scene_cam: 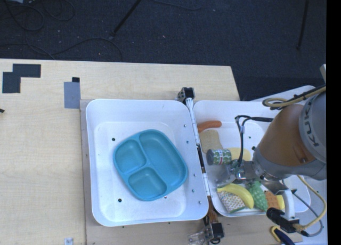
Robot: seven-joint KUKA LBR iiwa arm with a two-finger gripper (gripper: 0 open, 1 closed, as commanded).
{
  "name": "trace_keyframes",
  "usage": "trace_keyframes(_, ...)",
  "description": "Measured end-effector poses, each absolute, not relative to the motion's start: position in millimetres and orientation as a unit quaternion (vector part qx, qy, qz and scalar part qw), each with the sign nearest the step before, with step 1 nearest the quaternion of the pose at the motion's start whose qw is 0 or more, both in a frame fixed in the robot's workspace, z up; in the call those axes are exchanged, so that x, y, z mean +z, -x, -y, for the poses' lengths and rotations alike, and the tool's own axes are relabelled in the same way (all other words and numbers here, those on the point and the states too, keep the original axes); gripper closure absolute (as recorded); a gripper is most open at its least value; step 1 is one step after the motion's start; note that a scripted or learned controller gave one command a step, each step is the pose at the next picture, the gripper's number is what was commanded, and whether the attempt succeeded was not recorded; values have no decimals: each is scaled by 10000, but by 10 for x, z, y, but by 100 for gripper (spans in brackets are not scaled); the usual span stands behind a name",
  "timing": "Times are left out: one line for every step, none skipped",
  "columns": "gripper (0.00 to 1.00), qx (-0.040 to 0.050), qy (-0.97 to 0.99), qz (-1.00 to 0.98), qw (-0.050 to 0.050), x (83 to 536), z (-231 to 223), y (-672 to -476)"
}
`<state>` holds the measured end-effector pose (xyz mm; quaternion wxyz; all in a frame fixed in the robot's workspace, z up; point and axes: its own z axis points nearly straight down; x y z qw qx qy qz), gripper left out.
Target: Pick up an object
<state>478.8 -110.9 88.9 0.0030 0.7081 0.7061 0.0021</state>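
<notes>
Over the right bin [250, 109], my arm's orange wrist band hides most of what I need to see. The pincer [241, 173] sits low among the clutter near that bin's middle, and from this slanted view I cannot tell how it is set or whether anything is caught in it.

Taking the right bin as my landmark: a green can [219, 156] lies on its side toward the bin's inner wall, just beside the pincer. A sausage [209, 125] rests near the far inner corner. A banana [240, 193] lies along the near edge, touching a speckled sponge-like block [230, 202], with a green knobbly item [258, 196] and an orange piece [273, 201] beside them. Beyond the inner wall, the left bin [101, 132] carries a blue divided plate [149, 164].

My judgement is that the can is the likeliest target. It looks light and rigid, but round and smooth, so it could roll or squirt out; I would close across its body at mid-length, not its ends. The banana seems a toy, probably light and a little slick, best taken across its thick middle.

Lettering runs along the arm's grey housing, cut off at the frame's edge; the can's label is too small to read.
</notes>
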Motion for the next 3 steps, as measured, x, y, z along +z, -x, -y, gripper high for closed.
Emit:
trace_keyframes(0, -13, -7068, -7074, -20, 1212, 1345, -5813)
trace_keyframes(0, -16, -7070, -7072, -31, 905, 1295, -5501)
trace_keyframes(0, 8, -7067, -7075, 2, 881, 872, -6039)
